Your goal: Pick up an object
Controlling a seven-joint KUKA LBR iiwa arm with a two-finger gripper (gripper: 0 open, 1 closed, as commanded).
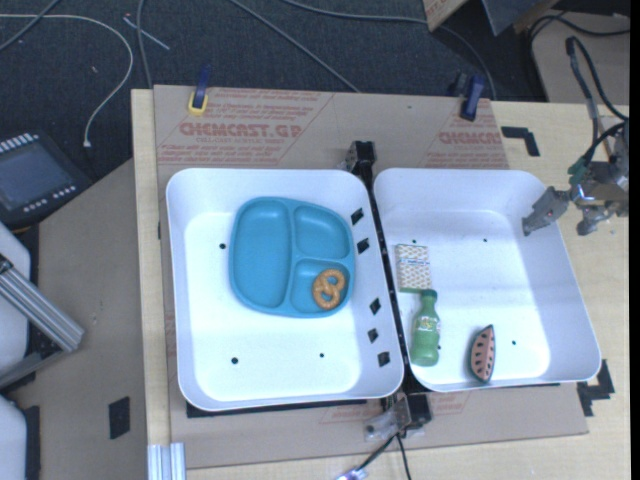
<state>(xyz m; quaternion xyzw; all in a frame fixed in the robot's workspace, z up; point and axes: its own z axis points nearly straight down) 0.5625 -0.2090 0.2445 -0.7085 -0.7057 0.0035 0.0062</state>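
My gripper [563, 216] hangs over the right rim of the right bin [520, 268], open, with nothing between its fingers. Along that bin's left side lie a small checkered block [412, 265] and, just below it, a green bottle [426, 326] on its side. A watermelon-slice toy [482, 352] rests near the bin's front edge. In the left bin [200, 308] a blue divided plate [275, 258] carries a pretzel [328, 287] in its lower right compartment. All of these lie well to the left of and below the gripper.
A row of black clips [367, 268] marks the divider between the two bins. Cables [590, 78] trail at the upper right near the gripper. The bins sit on a cardboard sheet [300, 118] held by blue clamps.
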